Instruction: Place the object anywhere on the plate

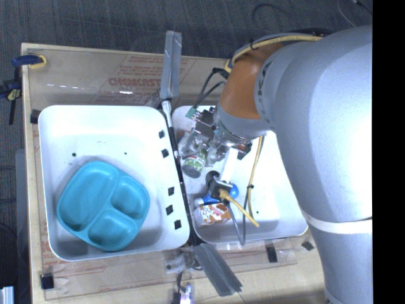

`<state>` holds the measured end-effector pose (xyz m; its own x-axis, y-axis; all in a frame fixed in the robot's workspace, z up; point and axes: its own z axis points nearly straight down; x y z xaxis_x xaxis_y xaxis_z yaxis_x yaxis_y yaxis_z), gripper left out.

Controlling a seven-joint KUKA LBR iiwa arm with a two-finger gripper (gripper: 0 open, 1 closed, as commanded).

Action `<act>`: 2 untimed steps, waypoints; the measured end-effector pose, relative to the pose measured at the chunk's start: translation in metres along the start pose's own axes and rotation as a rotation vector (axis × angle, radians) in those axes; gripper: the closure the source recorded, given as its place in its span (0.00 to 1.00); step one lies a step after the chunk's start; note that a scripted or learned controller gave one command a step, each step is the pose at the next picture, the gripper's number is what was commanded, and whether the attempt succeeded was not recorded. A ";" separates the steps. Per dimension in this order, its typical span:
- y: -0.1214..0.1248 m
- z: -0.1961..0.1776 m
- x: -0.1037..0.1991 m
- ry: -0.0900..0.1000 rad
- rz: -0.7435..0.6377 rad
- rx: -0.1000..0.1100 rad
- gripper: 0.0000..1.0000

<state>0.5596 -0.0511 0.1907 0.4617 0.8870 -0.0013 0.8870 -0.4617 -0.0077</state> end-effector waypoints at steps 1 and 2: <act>-0.059 0.001 0.075 -0.002 0.082 0.000 1.00; -0.137 0.043 0.141 -0.002 -0.219 -0.002 1.00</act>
<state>0.5025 0.1376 0.1488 0.2580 0.9662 -0.0019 0.9661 -0.2580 -0.0061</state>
